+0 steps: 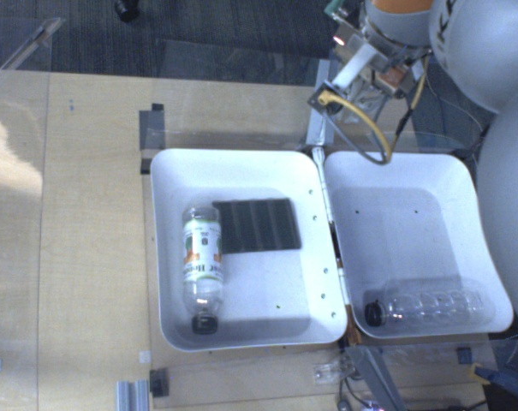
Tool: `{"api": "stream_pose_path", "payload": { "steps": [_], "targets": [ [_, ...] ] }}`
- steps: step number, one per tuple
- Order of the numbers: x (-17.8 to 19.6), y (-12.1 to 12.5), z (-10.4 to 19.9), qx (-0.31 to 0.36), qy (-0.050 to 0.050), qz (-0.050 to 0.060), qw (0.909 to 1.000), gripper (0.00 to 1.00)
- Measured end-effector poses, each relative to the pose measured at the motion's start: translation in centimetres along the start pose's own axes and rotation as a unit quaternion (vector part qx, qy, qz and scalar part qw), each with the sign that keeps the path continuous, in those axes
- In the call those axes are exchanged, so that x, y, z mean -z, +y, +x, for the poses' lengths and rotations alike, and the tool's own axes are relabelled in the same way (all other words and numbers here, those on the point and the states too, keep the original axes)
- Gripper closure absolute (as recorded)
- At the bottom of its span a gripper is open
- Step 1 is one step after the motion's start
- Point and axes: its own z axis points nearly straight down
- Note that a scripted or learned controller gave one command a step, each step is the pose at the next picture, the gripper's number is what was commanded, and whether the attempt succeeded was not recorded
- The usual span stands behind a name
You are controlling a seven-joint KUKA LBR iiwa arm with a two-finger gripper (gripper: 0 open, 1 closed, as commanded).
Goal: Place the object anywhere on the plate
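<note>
Left: pale wooden surface (79,229). Left bin (169,168): a labelled bottle (202,259) lies on its side, dark cap toward the near wall, its upper part touching the left edge of the plate (257,225), a dark ribbed rectangle flat on the bin floor near the far wall. Nothing rests on the plate. Right bin (395,204): a clear bottle (430,308) lies along the near wall, black cap pointing left. Upper right: the arm (490,32) holds the gripper (380,74) above the far rim where the bins meet, well apart from both bottles. Whether the gripper is spread or pressed together cannot be told.
</note>
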Motion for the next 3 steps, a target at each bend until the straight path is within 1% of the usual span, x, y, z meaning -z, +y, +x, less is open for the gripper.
{"api": "stream_pose_path", "payload": {
  "steps": [1,2,3],
  "targets": [
    [6.7,3.6,-2.0,-0.091,-0.001,0.0,0.9959,1.0],
    [5.1,6.2,-5.8,-0.179,-0.002,0.001,0.9838,1.0],
    [6.7,9.6,-9.2,0.067,-0.002,0.001,0.9977,1.0]
  ]
}}
